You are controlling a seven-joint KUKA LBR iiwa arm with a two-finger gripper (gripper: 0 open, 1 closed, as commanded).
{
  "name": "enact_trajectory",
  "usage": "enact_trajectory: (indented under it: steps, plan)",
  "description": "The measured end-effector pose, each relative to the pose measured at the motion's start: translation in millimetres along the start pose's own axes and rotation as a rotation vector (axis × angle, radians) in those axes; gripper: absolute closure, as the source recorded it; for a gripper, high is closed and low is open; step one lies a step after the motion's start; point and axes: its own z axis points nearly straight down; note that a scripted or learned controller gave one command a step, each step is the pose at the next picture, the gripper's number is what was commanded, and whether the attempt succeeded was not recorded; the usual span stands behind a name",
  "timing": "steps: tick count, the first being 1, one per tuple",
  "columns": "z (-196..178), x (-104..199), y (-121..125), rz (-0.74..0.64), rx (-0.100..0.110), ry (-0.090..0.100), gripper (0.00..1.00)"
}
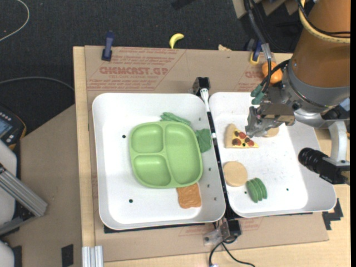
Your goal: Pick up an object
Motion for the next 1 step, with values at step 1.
enact_trajectory:
  steps: [1]
  plan:
    - [-90.4, 48.2, 0.5, -0.007, -0.022, 0.003, 1.0]
